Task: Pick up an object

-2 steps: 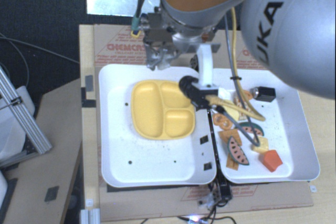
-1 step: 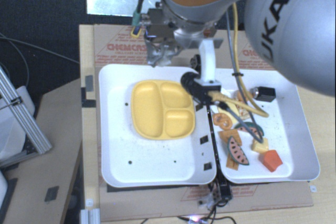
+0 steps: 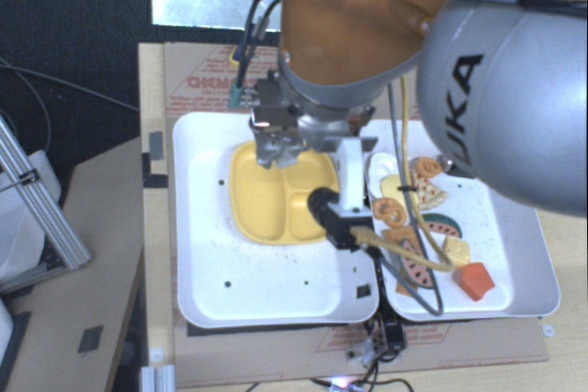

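My gripper (image 3: pixel 273 153) hangs low over the left bin (image 3: pixel 198 234), right above the back left part of a yellow divided tray (image 3: pixel 272 214) that lies in it. The wrist and arm hide the tray's back edge. The right bin (image 3: pixel 536 275) holds several toy foods: a pretzel (image 3: pixel 390 211), a pizza slice (image 3: pixel 428 183), a watermelon slice (image 3: pixel 442 226), a yellow cheese block (image 3: pixel 457 250) and an orange-red block (image 3: pixel 475 280). The arm's cables cross in front of some of them.
A black connector (image 3: pixel 327 214) and a yellow cable (image 3: pixel 404 254) hang from the wrist over the divide between the bins. Both bins rest on a cardboard sheet (image 3: pixel 197 80). A metal frame (image 3: pixel 37 207) stands at the left.
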`<state>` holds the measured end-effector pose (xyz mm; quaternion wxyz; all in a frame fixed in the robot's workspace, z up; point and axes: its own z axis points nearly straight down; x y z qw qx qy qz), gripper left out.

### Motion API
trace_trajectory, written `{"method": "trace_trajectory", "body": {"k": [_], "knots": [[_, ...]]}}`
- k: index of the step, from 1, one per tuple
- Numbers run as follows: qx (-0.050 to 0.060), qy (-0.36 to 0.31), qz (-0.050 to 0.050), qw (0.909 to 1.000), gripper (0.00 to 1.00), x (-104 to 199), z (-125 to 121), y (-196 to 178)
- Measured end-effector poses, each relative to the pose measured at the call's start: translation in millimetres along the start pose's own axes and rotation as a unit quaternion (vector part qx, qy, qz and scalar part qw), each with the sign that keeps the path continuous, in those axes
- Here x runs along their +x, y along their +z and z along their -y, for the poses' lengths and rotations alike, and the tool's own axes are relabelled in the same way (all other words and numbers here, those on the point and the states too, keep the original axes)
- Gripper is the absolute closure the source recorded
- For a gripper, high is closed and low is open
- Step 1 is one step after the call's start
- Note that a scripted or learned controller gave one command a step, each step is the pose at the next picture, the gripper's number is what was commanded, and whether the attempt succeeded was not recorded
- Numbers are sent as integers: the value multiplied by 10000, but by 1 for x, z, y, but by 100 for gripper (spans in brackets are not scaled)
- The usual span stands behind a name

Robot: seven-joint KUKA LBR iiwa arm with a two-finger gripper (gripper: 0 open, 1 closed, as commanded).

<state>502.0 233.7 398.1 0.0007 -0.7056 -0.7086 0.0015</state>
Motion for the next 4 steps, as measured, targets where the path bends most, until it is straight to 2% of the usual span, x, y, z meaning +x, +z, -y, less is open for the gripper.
{"method": "trace_trajectory", "body": {"k": [1, 2, 3, 4], "knots": [[-22, -5, -9, 10000, 0, 1, -1, -2], [-48, -15, -27, 10000, 0, 1, 16, -56], [-38, -17, -19, 10000, 0, 1, 16, -90], [37, 20, 19, 10000, 0, -1, 16, 48]]}}
